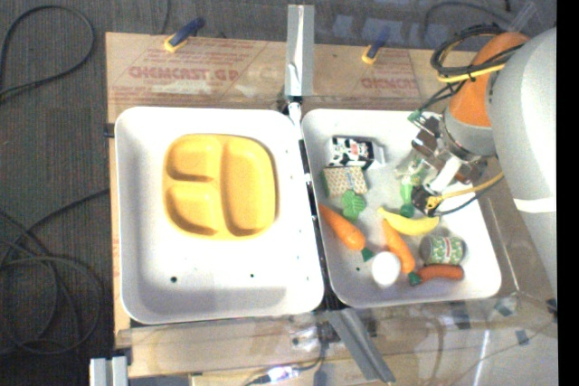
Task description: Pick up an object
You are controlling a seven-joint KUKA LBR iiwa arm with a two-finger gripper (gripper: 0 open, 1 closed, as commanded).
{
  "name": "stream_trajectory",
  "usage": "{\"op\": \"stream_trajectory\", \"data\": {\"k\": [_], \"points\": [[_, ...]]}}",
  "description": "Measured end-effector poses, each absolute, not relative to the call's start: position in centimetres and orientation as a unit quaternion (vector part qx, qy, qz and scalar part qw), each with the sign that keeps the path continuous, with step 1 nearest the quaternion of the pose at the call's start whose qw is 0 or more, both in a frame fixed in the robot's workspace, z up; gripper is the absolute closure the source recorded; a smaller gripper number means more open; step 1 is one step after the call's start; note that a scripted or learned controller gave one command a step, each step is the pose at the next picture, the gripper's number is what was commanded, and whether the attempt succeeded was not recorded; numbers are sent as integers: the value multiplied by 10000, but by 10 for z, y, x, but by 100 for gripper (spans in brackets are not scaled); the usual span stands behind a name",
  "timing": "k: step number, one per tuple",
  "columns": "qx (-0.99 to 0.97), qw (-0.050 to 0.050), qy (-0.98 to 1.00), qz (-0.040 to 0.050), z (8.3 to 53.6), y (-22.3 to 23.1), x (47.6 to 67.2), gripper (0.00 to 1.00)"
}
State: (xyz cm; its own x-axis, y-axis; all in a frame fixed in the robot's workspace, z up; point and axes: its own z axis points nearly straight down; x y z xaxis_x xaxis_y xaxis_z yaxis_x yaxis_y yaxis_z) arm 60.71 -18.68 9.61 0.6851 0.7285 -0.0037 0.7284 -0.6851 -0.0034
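Observation:
The right bin [318, 133] holds several small items: a black-and-white carton [351, 151], a patterned box [345, 182], a green leafy piece [353, 204], an orange carrot [342, 228], a second carrot [398, 247], a yellow banana [410, 222], a white egg [385, 268], a green-lidded jar [441, 249] and a red-orange vegetable [441, 272]. My gripper [418, 185] reaches in from the right and hangs low over the bin's right half, just above the banana. A small green thing [407, 197] sits right under it. I see nothing clearly held.
The left bin [136, 221] carries a yellow divided plate [221, 185]. A metal post [298, 50] rises behind the seam between the bins. The arm's grey body [538, 122] covers the right bin's far right corner. Cables lie on the floor at left.

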Motion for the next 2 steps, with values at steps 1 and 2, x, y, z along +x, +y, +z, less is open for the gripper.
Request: {"op": "stream_trajectory", "data": {"k": [1,2], "points": [[-9180,6,-3966,23,96,-187,607,0],[-9174,14,-3980,41,104,-186,607,100]]}}
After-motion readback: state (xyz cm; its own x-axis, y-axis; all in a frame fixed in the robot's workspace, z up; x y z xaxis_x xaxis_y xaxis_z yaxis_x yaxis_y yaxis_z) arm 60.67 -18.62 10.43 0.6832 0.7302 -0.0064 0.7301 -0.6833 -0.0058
